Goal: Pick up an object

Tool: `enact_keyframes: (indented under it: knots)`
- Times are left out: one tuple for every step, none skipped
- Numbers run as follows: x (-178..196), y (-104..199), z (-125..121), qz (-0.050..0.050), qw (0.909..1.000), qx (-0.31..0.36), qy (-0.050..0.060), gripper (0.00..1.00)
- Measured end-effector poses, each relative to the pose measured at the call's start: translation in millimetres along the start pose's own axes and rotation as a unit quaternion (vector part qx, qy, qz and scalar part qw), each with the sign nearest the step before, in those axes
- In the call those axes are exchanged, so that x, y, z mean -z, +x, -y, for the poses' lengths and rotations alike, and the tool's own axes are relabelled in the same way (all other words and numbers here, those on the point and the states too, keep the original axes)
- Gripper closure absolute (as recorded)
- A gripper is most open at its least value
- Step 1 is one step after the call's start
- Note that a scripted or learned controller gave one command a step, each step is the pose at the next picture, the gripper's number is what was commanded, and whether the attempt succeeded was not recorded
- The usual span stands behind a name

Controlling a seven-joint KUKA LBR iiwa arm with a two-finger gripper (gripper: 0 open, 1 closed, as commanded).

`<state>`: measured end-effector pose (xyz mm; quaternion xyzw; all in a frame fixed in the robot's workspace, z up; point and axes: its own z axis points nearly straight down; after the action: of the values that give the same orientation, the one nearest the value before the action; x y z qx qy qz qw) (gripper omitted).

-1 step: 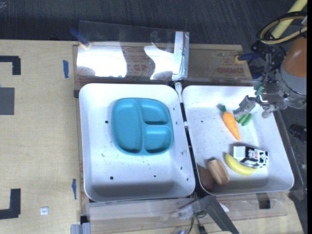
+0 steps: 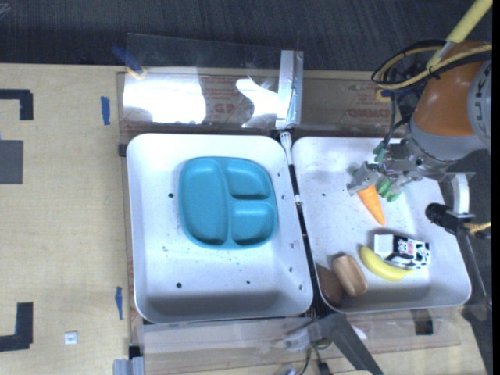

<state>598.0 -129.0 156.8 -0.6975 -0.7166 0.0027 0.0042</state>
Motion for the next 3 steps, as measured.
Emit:
enact_keyframes:
  knots:
    - [-69.7, -7.2, -18.8, 0.002, 0.993, 0.118, -0.006, 0.0]
    - [-56.8, -9.0, -20.6, 0.003, 0.9931, 0.117, -0.01, 1.0]
    - [-59.0, -20.3, -16.1, 0.002, 0.9954, 0.096, -0.007, 1.0]
